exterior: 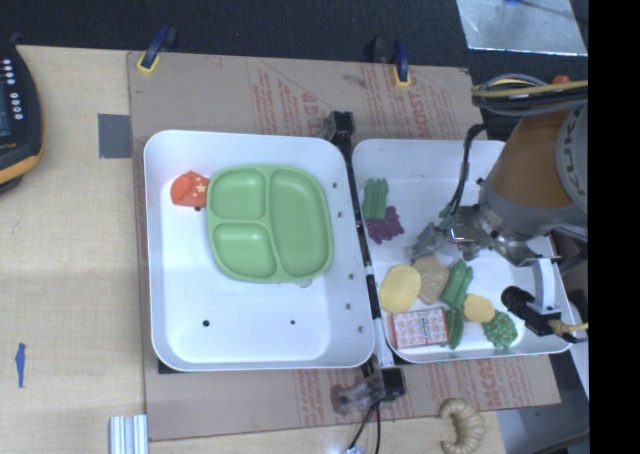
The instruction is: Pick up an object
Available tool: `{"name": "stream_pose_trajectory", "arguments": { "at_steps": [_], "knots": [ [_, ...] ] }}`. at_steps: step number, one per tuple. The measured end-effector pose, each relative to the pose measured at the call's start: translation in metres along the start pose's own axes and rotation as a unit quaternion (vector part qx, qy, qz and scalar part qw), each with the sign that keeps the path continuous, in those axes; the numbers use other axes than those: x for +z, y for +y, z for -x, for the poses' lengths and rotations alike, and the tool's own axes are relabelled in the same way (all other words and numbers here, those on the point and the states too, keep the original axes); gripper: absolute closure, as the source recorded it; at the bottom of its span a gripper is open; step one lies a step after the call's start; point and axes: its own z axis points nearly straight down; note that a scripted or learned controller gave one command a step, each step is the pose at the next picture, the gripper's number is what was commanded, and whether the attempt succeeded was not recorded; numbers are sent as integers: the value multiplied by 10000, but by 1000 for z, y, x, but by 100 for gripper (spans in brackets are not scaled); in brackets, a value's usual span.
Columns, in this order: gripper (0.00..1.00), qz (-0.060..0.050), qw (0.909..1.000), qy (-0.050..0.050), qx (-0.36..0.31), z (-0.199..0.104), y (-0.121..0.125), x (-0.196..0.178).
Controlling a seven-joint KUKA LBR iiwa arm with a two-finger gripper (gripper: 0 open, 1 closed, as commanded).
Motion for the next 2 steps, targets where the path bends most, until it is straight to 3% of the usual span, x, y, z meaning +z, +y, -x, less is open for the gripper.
{"name": "stream_pose_trajectory", "arguments": {
  "at_steps": [1, 2],
  "knots": [
    [0, 14, 10000, -22, 35, -12, -6, 16],
    [100, 12, 10000, -25, 37, -10, -6, 5]
  ]
}}
